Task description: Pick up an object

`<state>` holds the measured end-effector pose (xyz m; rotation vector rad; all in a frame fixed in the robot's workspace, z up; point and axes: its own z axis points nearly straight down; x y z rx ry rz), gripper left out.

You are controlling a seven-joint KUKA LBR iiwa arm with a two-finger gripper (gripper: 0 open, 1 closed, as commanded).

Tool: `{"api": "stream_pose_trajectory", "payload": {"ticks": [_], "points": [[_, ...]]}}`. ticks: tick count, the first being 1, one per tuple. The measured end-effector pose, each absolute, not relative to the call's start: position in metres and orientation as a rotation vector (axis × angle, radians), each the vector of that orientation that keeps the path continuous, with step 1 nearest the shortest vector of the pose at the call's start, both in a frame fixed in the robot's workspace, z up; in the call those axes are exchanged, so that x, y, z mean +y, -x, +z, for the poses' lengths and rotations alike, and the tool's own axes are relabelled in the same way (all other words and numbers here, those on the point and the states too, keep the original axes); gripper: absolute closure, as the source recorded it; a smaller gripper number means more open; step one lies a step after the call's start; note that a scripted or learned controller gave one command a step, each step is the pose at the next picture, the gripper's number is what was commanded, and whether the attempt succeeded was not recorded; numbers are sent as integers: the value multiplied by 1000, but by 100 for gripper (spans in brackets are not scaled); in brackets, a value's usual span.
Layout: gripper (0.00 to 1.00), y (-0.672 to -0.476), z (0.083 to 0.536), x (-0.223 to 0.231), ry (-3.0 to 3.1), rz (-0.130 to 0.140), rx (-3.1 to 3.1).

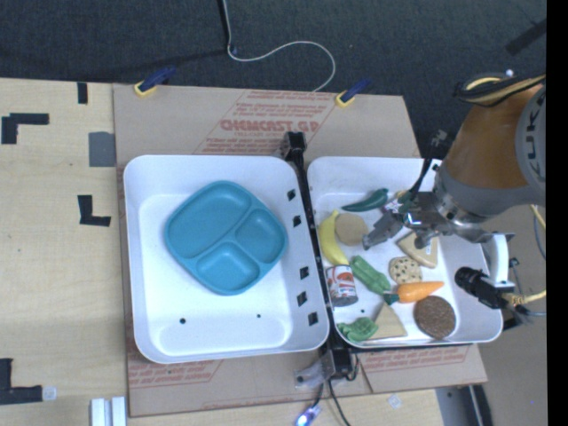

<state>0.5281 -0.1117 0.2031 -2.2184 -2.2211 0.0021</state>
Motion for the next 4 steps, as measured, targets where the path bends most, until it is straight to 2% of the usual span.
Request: {"api": "stream_pose_trajectory", "payload": {"ticks": [1, 2, 3, 4], "points": [[0, -482, 256, -63, 2215, 0, -2224], [0, -483, 254, -7, 2211, 1, -2227], [0, -485, 477, 50, 2220, -23, -2237], [100, -484, 477, 48, 2218, 4, -2225]]}}
